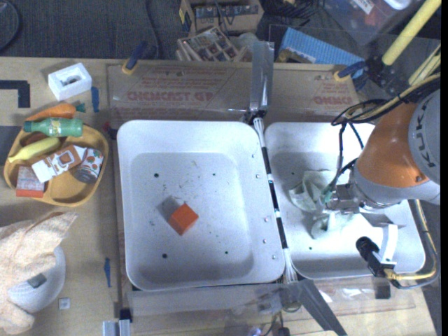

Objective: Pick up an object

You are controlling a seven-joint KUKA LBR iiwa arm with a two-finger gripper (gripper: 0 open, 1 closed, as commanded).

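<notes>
An orange cube [184, 218] lies alone in the left bin [140, 152], a little left of its middle. In the right bin [294, 142] sits a pale, translucent greenish object [305, 190], left of centre. My gripper [326, 214] is low in the right bin, right up against the near right side of that pale object. Its tip is partly hidden by the wrist, so I cannot make out whether anything is held. The arm's orange band [389, 152] rises above the bin's right half.
A raised divider [271, 187] separates the two bins. Left of the bench stand a yellow bowl [66, 191] of food items, a green bottle [56, 127] and a white box [69, 80]. A pale cloth [28, 247] lies at the lower left.
</notes>
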